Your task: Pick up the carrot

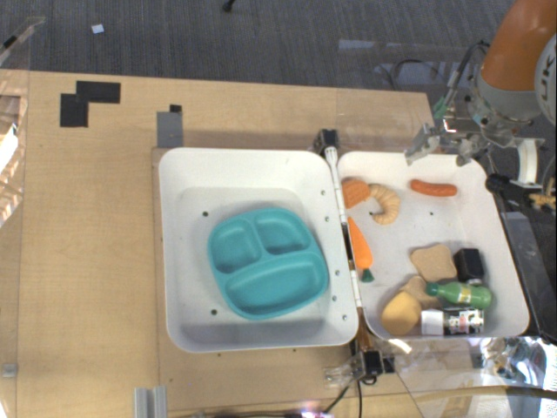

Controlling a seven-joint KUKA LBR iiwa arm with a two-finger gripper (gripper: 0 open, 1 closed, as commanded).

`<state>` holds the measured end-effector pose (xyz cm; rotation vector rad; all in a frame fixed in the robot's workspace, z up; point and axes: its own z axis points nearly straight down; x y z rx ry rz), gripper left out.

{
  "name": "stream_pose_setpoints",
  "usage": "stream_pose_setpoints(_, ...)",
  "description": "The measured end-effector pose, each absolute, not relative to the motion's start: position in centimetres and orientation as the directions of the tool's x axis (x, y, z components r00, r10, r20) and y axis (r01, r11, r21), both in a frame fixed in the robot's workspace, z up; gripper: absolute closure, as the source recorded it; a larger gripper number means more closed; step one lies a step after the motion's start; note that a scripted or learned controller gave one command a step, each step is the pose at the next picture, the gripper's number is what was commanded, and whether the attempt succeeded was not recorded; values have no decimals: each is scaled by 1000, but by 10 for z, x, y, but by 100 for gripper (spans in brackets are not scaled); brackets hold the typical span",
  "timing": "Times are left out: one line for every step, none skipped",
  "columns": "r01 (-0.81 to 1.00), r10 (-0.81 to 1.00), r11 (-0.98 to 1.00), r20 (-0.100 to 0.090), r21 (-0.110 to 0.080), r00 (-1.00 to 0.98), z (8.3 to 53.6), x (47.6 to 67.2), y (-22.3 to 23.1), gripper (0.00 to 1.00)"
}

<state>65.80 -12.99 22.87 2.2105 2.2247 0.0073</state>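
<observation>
Camera view looks down at a slant on 2 white bins set side by side; the left bin (174, 233) holds a teal divided plate (265, 262), and the right bin (513, 320) holds the food items. Lying in the right bin, the carrot (359, 246) sits close against the divider wall on that bin's left side, its orange body running up and down the frame with the green tip at the lower end, near a curled shrimp-like piece (386, 205) and an orange lump (354, 192) above it; a sausage (433, 189) rests near the far wall, and a slice of bread (433, 261), a black block (469, 264), a green bottle (461, 295), a dark bottle (452, 322) and a yellow pear-shaped fruit (399, 313) cluster toward the near corner.

The gripper (444, 142) hangs at the bin's far right corner, well apart from the carrot; its fingers appear spread apart with nothing between them.

By my reading, the approach is the step in hand; no grasp is begun. The next move calls for travel across the bin toward the divider, the fingers turned to straddle the carrot's narrow width, then a descent with care for the wall beside it.
</observation>
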Motion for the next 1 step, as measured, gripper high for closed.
stream_pose_setpoints(1000, 1000, -11, 2, -2, 11, 165, 608, -96, 0)
